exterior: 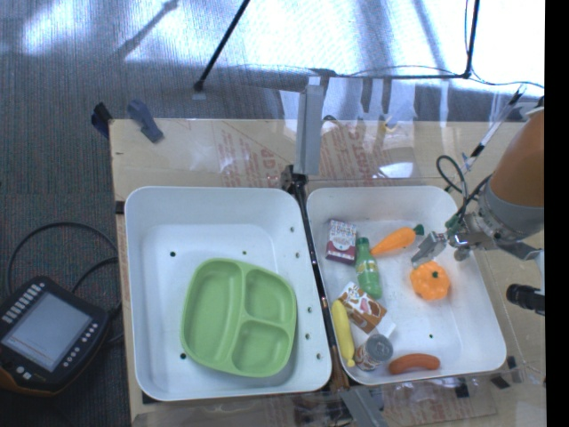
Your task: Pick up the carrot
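Orange carrot [395, 240] lying aslant in right bin [494, 332], beside green bottle [368, 268], free of contact. Claw [430, 248] just right of carrot tip, above orange pumpkin [430, 282]; opening unreadable, nothing visibly held.

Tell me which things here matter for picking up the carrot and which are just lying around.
For the job:
carrot
tool
right bin

Lying about:
orange pumpkin
green bottle
banana
sausage
small can
red carton
snack packet
green divided tray
left bin
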{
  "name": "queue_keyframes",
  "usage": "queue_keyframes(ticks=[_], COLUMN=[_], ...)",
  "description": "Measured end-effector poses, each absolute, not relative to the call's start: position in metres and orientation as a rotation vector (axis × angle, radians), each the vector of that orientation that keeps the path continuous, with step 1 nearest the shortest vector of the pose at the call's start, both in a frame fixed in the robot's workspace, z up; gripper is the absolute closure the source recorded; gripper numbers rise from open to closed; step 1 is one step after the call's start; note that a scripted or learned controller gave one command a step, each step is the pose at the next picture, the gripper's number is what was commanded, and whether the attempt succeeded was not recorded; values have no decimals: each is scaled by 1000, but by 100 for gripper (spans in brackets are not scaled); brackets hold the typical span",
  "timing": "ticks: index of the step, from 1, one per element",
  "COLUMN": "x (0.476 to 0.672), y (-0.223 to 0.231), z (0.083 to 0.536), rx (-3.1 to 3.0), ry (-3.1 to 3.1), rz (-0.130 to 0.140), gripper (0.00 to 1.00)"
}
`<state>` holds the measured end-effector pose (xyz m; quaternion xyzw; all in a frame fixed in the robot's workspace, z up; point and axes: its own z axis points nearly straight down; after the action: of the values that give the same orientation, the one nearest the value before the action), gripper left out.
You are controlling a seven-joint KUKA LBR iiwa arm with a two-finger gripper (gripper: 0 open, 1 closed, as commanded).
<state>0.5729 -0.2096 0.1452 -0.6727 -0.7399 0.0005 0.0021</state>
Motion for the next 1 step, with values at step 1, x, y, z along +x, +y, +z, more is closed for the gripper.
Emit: queue_keyframes(ticks=[1], x=[590], y=[-178], z=[86], rx=[-1872], ry=[-2518], rz=[1], gripper=[0])
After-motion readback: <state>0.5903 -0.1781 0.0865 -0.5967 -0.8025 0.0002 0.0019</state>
